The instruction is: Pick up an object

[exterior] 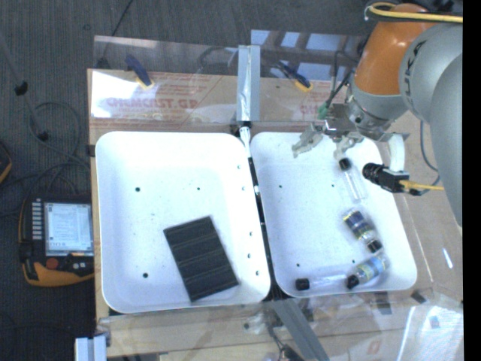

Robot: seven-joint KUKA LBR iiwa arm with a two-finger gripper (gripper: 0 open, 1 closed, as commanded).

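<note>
You can't make out the jaws (325, 135) clearly: small, grey, partly under the wrist, so can't tell how far open or if anything's held. Arm enters from right, orange band up top, over the right bin's (285, 262) far edge. Clear tubes (353, 179) sit just below them; black ribbed block (200, 258) lies well off in the left bin (120, 171).

Both white bins (150, 164) look like smooth, slightly glossy plastic. The ribbed black pad (201, 258) is matt. The small vials (361, 228) look like clear, shiny plastic.
</note>
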